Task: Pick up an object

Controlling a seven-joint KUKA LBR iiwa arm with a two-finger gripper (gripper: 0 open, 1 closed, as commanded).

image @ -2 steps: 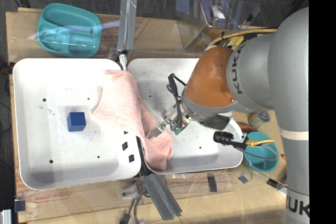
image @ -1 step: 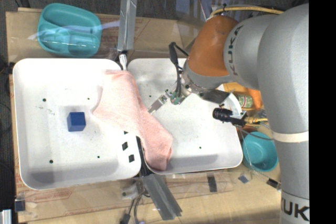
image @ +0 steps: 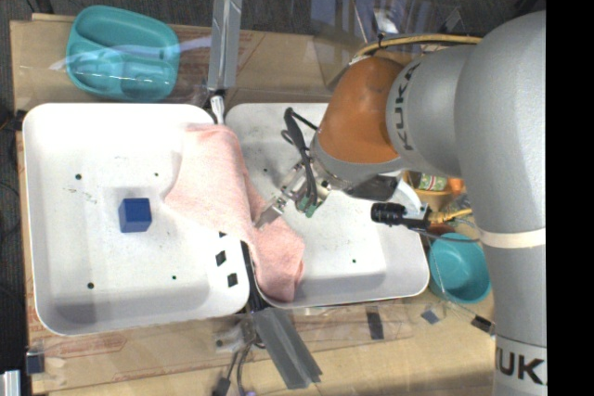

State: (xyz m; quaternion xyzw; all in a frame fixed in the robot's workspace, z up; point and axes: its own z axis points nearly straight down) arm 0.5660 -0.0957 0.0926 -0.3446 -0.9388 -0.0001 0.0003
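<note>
At the near edge, a pink cloth [image: 251, 209] is seen draped over the divider between the two bins, its lower end hanging into the right bin [image: 371, 278]. Just left of it, in the left bin [image: 56, 199], a blue cube [image: 135, 214] lies alone, well apart from the arm. Farther in, the gripper [image: 283, 199] is held low over the right bin, beside the cloth's right edge. Whether it is released or clenched cannot be told, and nothing is seen to be held. Judged from this, no object has yet been lifted; the grasp and the lift are left. Beyond the bins, a teal container [image: 121, 51] rests on the bench.
</note>
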